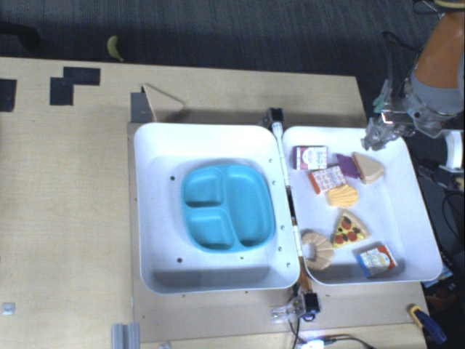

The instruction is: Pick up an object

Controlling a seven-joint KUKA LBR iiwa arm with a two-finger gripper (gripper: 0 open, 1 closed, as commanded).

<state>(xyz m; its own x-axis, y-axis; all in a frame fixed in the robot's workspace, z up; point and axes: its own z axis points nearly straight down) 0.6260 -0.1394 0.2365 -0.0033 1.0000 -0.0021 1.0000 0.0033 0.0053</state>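
On the bench, two shallow white plastic bins sit side by side, the left bin and the right bin touching along their inner rims. Inside the left bin lies a light blue plastic tray with three compartments, roughly centred. All the small pickable items are gathered in the right bin. At its upper part lies a maroon-and-white carton, and just below it a red-and-white printed packet. A purple block sits just right of the packet, partly under a tan wedge shaped like a bread slice. A yellow ridged piece resembling cheese lies just below the packet. Further down, a toy pizza slice with red dots rests near the bin's middle, a beige curled pastry-like piece lies against the lower left wall, and a small orange-and-blue box stands near the lower right. The grey arm with its orange band enters from the upper right, and its two-finger gripper is positioned over the upper right corner of the right bin, just above and beside the tan wedge. Nothing is seen between the fingers, and whether they stand apart or together cannot be told from this angle.
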